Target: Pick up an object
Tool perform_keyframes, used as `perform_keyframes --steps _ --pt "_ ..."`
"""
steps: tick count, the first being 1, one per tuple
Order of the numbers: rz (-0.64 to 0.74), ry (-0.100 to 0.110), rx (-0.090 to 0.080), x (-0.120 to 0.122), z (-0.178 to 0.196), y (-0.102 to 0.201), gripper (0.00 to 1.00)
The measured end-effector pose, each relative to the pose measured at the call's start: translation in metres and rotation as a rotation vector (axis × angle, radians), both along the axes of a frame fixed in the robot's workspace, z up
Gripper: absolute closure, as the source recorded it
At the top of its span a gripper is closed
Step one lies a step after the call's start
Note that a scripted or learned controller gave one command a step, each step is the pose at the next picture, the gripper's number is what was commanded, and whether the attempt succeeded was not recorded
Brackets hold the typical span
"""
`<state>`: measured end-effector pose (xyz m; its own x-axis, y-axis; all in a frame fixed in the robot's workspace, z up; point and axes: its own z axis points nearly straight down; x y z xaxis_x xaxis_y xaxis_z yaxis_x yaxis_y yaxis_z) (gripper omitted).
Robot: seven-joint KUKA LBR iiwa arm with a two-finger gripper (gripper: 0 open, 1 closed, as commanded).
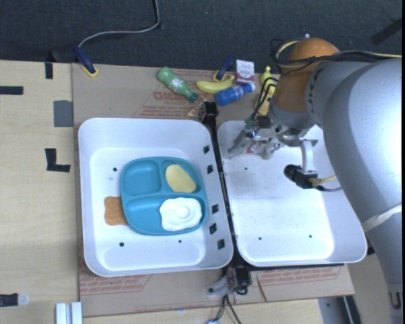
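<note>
The left bin [94, 181] holds a blue divided plate [138, 187]. A yellow oval piece [181, 177] lies in the plate's upper right section and a white fried egg [180, 212] in its lower right section. An orange flat piece [113, 210] pokes out from under the plate's left side. My gripper [253, 144] hangs low over the upper left corner of the right bin [290, 235], near the wall between the bins. I see nothing held in it.
Behind the bins on the cardboard lie a green bottle [175, 83], a yellow banana [214, 85], a blue bottle [231, 94] and a small carton [245, 68]. The grey arm [364, 133] covers the right bin's right side.
</note>
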<state>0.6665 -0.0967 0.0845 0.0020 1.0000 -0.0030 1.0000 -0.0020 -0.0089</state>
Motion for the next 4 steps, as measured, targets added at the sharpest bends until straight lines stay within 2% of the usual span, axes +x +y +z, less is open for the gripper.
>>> perform_keyframes --steps 1,2,3,4 --pt "0.001 0.0 -0.001 0.0 0.01 0.0 1.0" --pt "0.001 0.001 -0.002 0.0 0.01 0.0 0.0" --pt "0.002 0.003 0.006 0.0 0.0 -0.012 0.0" --pt "0.0 0.0 0.0 0.0 0.0 0.0 0.0"
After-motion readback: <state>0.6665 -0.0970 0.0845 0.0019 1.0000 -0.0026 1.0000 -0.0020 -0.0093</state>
